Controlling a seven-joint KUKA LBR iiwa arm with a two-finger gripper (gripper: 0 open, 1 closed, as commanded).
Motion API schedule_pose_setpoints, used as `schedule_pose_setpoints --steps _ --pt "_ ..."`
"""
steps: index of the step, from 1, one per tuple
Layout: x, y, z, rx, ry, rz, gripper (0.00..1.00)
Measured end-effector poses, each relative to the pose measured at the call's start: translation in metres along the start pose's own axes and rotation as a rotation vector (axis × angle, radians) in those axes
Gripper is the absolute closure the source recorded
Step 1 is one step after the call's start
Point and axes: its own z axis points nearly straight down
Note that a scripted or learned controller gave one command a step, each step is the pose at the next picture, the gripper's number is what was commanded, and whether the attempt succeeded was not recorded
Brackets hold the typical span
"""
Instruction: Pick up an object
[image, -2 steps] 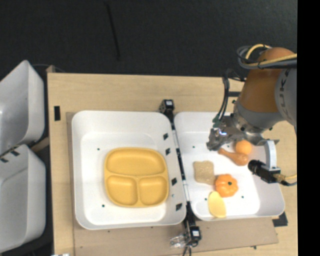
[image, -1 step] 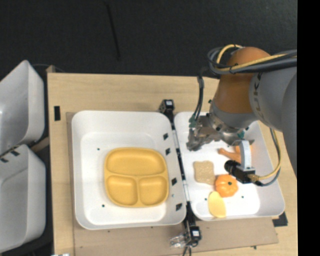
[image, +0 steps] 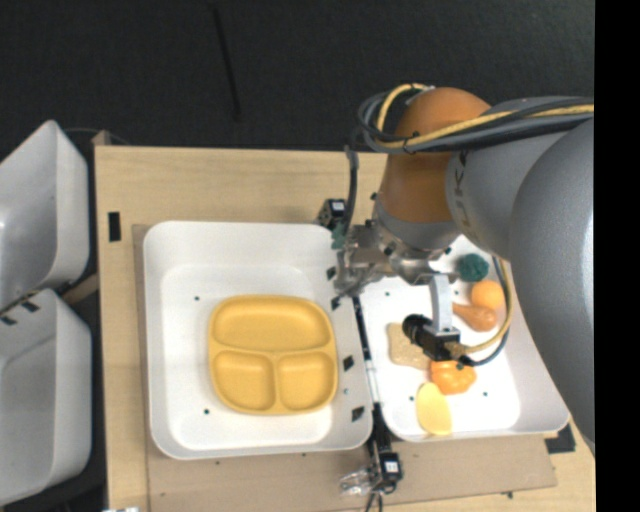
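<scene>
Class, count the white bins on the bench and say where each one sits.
2. The left bin holds a yellow plate. The right bin sits right beside it, partly under the arm.

A divided tray (image: 272, 354) lay in the left bin (image: 180, 262); several small items (image: 434, 410) clustered in the right bin (image: 500, 408) beside it.

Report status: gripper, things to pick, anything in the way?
Gripper at the wall between bins. Orange toy and pale yellow piece lie loose in right bin. Arm overhangs much of that bin.
</scene>
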Motion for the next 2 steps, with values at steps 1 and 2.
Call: schedule_pose_setpoints --steps 1,2 --pt "0.0442 0.0037 -0.0112 0.0 0.0 0.0 1.0" --pt "0.0412 0.0035 -0.011 0.001 -0.002 0.004 0.0"
